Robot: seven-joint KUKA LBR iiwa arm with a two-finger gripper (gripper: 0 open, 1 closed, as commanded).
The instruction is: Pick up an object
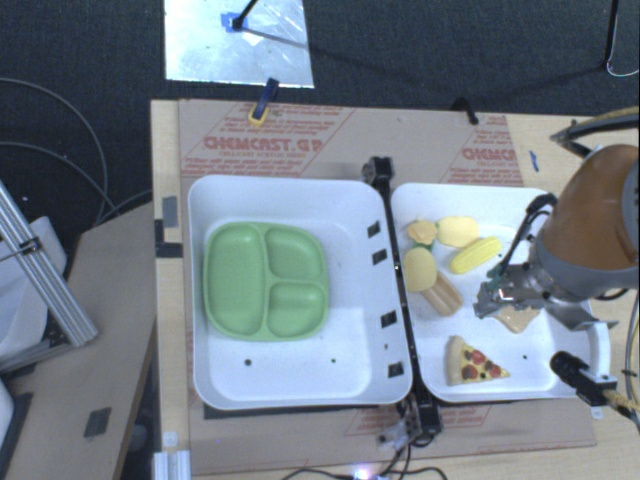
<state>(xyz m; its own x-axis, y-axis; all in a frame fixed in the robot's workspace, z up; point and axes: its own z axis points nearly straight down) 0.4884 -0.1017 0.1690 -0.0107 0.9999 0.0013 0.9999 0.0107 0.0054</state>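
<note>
Lettering reading "CHEMCAST" is showing in red on the brown sheet (300,133) under both bins, printed twice beyond the gripper (500,296). You are looking at the gripper hanging low in the right bin (440,388), over a tan piece (517,318); how its fingers stand I cannot tell. Corn cob (474,255) is lying just up-left of it, long axis slanting up toward the arm. Pizza slice (472,361) is lying below-left, tip pointing up. Green plate (265,280) is sitting well left.

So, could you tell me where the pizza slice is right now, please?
The pizza slice lies in the right bin near its front edge, below the gripper and apart from the yellow food cluster.
</note>
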